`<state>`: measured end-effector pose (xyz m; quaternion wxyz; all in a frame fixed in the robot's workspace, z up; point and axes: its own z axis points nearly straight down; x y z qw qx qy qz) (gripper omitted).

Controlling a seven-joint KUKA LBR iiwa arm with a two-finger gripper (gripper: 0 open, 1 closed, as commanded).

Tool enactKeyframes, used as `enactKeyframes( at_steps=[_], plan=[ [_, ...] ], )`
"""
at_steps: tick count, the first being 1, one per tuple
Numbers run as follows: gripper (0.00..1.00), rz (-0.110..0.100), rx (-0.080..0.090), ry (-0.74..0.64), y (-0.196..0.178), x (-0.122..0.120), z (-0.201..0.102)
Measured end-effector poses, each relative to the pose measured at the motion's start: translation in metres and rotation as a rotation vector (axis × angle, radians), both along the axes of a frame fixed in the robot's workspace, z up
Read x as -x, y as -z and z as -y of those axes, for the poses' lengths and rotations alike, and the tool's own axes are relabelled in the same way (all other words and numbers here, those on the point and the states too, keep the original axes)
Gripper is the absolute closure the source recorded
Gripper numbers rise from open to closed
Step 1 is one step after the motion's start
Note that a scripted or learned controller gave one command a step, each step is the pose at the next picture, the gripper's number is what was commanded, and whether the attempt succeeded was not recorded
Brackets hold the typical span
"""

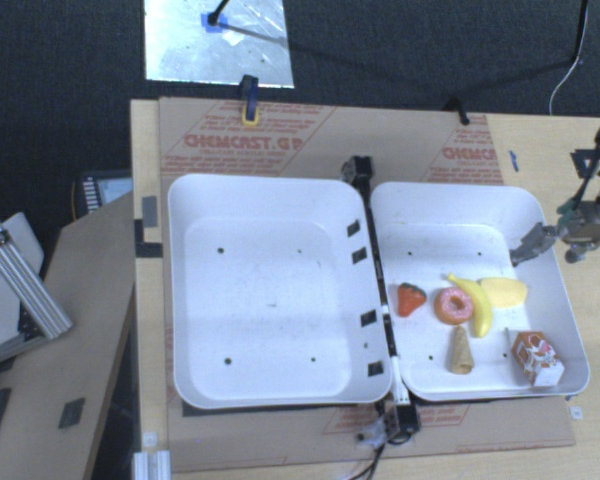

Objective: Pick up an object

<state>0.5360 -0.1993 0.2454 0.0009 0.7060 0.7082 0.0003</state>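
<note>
The right bin [420, 208] holds several toy foods near its front right. A red strawberry [411, 299] lies by the divider, with an orange donut [454, 306] beside it. A yellow banana [477, 306] curves past the donut, and a pale yellow lemon-like piece [504, 291] touches its far side. A tan cone [462, 351] lies nearer the front. A small red and white box [537, 358] sits in the front right corner. My gripper [552, 250] hovers over the bin's right rim, above and right of the lemon piece, open with nothing between its fingers.
The left bin [195, 208] stands beside the right one, joined by a black clipped divider [372, 288]. Both rest on a cardboard sheet [280, 138]. A shiny metal plate [218, 26] lies beyond the bench, and an aluminium frame [20, 278] is at the left.
</note>
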Motion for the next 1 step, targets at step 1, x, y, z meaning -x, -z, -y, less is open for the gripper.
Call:
enactKeyframes(
  at_steps=[1],
  plan=[
    [0.0,0.008,0.002,-0.003,-0.0723,0.0066,-0.0121]
  ],
)
